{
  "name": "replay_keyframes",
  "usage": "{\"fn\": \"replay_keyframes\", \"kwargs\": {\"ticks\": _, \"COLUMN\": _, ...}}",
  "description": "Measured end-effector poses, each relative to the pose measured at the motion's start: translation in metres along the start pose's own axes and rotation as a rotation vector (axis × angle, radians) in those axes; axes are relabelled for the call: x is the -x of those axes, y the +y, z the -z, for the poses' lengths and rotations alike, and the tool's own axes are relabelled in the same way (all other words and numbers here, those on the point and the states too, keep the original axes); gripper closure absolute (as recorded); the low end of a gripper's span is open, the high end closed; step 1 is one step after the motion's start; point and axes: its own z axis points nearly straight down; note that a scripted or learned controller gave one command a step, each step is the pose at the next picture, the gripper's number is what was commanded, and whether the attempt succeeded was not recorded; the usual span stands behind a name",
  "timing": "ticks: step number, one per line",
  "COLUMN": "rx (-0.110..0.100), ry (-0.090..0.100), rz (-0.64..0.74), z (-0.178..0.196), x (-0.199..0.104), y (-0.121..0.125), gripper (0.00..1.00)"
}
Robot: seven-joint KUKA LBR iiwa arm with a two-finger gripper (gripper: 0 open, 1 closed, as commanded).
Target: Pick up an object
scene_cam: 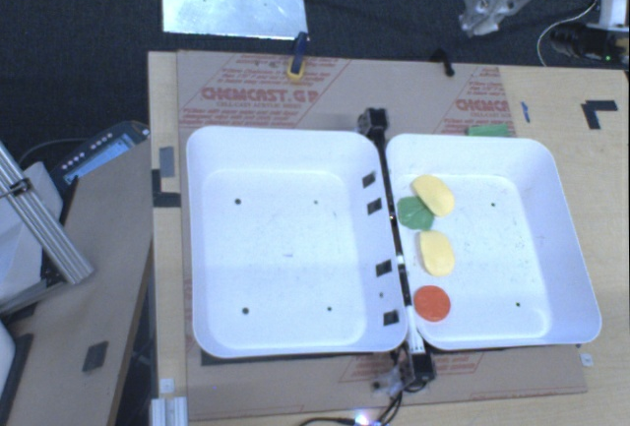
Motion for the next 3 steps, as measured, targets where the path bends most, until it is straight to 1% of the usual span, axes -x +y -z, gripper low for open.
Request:
{"fn": "replay_keyframes", "kwargs": {"ticks": 1, "rx": -0.014, "ry": 0.008, "rz": 0.017, "z": 0.055, "x": -0.120, "y": 0.000, "gripper": 1.00}}
{"fn": "replay_keyframes", "kwargs": {"ticks": 2, "rx": -0.041, "ry": 0.002, "rz": 0.013, "z": -0.103, "x": -0.192, "y": -0.073, "gripper": 1.00}}
{"fn": "replay_keyframes", "kwargs": {"ticks": 3, "rx": -0.011, "ry": 0.004, "rz": -0.002, "z": 0.006, "x": -0.139, "y": -0.078, "gripper": 1.00}}
